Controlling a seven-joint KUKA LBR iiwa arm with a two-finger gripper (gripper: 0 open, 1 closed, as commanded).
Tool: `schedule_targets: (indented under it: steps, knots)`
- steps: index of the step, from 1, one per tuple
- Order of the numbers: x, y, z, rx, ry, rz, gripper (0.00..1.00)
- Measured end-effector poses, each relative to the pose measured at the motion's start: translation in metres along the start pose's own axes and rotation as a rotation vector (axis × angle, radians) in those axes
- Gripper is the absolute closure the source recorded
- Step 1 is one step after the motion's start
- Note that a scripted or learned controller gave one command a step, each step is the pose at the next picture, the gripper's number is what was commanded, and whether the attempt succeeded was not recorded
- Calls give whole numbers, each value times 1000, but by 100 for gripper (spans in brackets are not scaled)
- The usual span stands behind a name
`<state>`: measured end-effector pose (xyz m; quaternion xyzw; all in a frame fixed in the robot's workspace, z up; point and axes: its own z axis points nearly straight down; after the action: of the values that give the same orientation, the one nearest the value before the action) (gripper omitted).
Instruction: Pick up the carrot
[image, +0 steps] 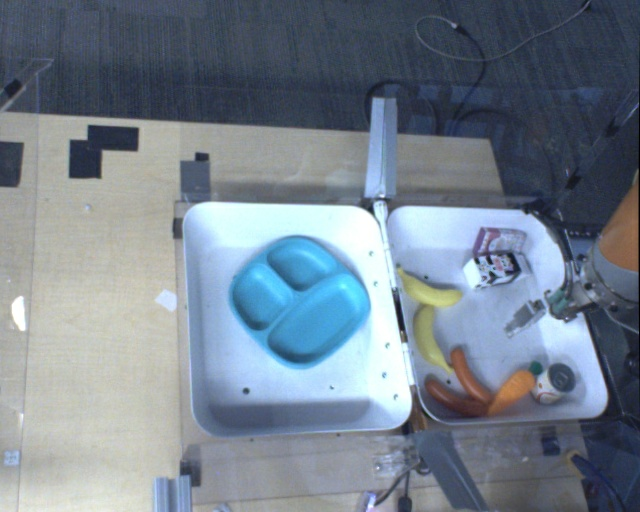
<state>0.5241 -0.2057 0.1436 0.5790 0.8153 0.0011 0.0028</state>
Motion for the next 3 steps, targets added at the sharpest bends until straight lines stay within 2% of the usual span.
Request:
schedule_targets:
  steps: [1, 2, 3]
  knots:
    - [35, -12, 54, -8, -6, -30, 0]
    - [24, -26, 53, -8, -7, -343, 0]
    - [-17, 51, 55, -6, -5, -190, 0]
